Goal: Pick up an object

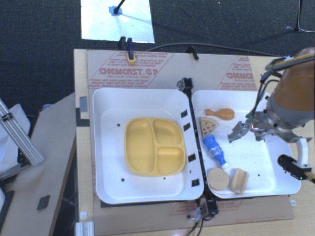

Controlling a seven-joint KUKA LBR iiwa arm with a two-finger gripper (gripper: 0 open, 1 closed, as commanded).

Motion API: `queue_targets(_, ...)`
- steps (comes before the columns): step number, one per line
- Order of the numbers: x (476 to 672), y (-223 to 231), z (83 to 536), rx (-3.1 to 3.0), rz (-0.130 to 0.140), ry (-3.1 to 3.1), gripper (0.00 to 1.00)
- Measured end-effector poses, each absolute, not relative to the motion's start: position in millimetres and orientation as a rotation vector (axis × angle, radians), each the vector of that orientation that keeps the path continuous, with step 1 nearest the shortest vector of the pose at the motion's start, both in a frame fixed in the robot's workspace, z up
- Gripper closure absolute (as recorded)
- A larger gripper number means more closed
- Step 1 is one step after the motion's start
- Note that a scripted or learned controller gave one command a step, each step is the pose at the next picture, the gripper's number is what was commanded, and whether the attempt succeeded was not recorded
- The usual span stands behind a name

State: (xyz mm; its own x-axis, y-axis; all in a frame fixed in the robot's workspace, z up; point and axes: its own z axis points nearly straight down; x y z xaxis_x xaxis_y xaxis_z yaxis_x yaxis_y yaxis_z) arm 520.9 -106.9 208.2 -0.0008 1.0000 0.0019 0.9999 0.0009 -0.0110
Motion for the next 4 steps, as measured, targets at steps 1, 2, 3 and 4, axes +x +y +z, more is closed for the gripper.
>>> queue_targets(1, 523.6, -107, 214, -2.218, -0.002, -2.226, 0.00)
queue_targets(2, 529.0, -98, 165, -2.217, 0.001, -2.222, 0.00)
queue_targets(3, 537.0, -97, 120, -2.219, 0.000, -2.222, 0.00)
queue_targets(4, 543.4, -93, 92, -2.218, -0.023, -2.230, 0.00)
